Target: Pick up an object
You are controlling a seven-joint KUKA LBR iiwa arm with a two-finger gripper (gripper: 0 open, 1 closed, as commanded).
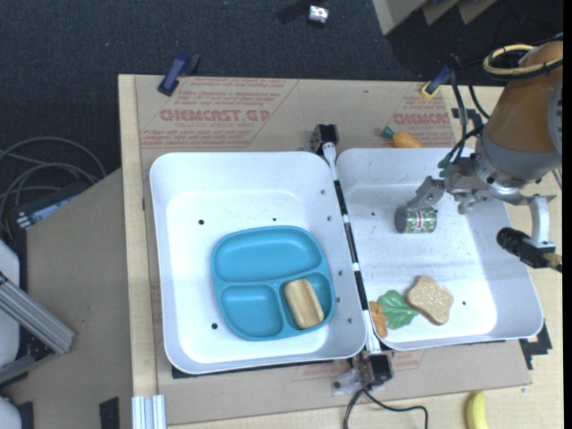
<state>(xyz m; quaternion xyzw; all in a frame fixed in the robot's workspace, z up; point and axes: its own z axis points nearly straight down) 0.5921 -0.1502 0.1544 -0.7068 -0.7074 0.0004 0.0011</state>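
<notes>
The grey arm point(523, 119) reaches in from the right over the far part of the right bin point(500, 320), its orange band uppermost and the wrist bent down toward the bin floor. The gripper point(444, 190) hangs low over that bin with its two fingers spread apart, one finger point(429, 189) toward the left and the other toward the right. Nothing sits between them.

Just below and left of the gripper, touching or nearly touching the left finger, lies a small can point(417, 219) on its side, silver with a green label. It rests on the bin floor, not in the grasp.

Further toward the near edge from the gripper, well apart from it, lie a slice of toast point(432, 300) and, beside it on the left, a green leaf-shaped toy point(395, 311). Nothing stands between the gripper and the can.

Across the divider, to the gripper's left, the left bin point(179, 195) holds a blue divided plate point(259, 266) with a tan bread roll point(304, 302) in its right-hand near compartment. Beyond the gripper, on the tabletop point(223, 114) outside the bins, lies a small orange piece point(404, 138).
</notes>
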